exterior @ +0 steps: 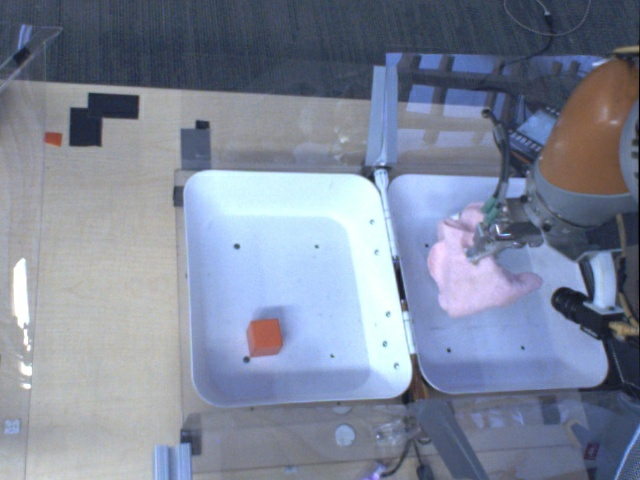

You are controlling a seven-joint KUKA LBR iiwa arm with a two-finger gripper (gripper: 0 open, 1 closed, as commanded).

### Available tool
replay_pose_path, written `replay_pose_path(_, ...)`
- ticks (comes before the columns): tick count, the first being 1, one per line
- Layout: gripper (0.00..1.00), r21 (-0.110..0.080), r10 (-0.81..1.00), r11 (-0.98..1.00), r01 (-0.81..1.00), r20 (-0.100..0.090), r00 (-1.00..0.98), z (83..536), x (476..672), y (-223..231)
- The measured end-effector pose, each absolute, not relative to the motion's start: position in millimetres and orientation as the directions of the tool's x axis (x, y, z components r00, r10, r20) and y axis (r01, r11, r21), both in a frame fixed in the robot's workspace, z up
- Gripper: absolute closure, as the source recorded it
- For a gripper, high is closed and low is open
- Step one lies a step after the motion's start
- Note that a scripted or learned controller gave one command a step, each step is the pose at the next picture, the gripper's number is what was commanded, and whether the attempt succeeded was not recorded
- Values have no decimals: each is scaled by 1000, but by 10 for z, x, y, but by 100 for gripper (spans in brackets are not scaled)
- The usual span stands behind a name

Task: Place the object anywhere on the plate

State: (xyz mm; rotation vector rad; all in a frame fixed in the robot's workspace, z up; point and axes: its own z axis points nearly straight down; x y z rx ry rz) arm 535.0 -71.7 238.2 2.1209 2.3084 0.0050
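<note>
A small orange cube (265, 337) lies on the floor of the left bin (290, 208), near its front left. A flat pink plate (470, 280) of uneven outline lies in the right bin (520, 368), left of its middle. My gripper (492, 240) hangs over the upper right part of the pink plate, under the grey wrist and orange band. I see nothing orange at the gripper's tip. The cube is far to the gripper's left, across the wall between the two bins.
A raised rim (392, 268) divides the two bins. A grey post (380, 118) stands behind the bins at their junction. Black cables and a black fitting (580, 310) sit at the right bin's right edge. Wooden bench (90, 298) extends to the left.
</note>
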Motion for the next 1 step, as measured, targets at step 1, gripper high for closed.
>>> replay_pose_path(1, 100, 4, 996, 91, 996, -1, -91, 2250, 5369, -701)
